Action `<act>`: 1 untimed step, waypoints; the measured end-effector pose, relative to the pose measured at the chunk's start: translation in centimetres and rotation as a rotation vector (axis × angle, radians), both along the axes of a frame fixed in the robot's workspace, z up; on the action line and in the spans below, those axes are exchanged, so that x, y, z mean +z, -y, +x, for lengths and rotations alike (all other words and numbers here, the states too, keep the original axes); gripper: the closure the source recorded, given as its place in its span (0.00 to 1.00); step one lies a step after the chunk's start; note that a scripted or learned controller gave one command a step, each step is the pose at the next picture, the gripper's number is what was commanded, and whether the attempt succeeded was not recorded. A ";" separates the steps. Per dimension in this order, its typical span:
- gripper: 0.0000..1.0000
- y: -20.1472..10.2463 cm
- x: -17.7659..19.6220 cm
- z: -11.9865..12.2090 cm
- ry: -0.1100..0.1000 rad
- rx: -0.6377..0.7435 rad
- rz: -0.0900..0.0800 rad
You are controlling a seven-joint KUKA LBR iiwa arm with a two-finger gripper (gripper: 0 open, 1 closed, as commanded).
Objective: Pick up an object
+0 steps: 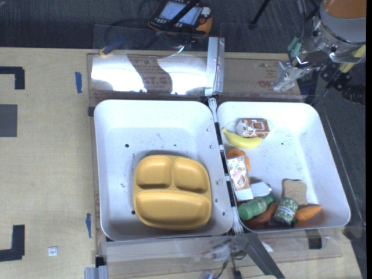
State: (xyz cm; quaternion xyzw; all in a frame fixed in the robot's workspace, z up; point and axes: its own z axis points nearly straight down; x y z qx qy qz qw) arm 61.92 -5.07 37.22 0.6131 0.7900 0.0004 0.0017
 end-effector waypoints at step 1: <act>1.00 0.4 -10.8 -5.8 -0.003 -0.032 0.001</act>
